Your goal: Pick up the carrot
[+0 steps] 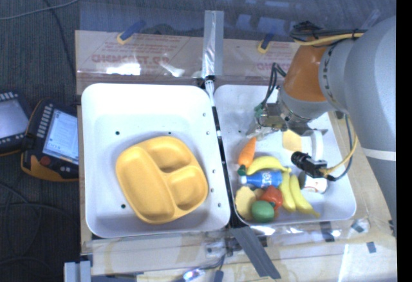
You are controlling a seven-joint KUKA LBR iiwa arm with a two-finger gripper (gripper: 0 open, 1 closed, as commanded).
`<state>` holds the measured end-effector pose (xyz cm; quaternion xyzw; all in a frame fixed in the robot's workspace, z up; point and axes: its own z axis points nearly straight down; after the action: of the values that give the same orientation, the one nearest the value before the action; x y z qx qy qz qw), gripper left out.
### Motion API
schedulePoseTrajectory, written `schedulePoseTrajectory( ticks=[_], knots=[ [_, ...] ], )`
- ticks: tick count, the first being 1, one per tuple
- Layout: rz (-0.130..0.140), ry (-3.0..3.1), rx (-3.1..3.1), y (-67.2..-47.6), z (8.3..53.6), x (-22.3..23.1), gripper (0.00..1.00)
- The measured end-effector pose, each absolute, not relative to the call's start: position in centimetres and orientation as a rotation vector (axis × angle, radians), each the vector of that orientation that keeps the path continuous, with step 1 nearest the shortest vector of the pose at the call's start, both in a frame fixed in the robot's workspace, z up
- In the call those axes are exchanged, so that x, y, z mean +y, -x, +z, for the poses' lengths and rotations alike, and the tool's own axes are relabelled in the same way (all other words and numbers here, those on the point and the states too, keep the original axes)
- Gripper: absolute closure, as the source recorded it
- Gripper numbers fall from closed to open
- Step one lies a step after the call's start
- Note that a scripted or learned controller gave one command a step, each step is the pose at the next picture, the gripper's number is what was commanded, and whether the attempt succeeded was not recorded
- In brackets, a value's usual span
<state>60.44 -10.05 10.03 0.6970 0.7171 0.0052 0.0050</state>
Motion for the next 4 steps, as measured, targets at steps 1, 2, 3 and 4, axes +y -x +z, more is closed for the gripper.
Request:
schedulePoseTrajectory(
  ticks=[1,2,3,4],
  knots=[
    [-0.007,-2.419,2.005,-60.7,18.2,-4.7,1.0],
    [-0.008,-2.42,2.004,-60.7,18.2,-4.7,0.0],
    [-0.01,-2.545,1.843,-57.3,12.4,-10.4,0.0],
    [-0.005,-2.477,1.935,-56.4,18.2,-4.5,0.0]
  ],
)
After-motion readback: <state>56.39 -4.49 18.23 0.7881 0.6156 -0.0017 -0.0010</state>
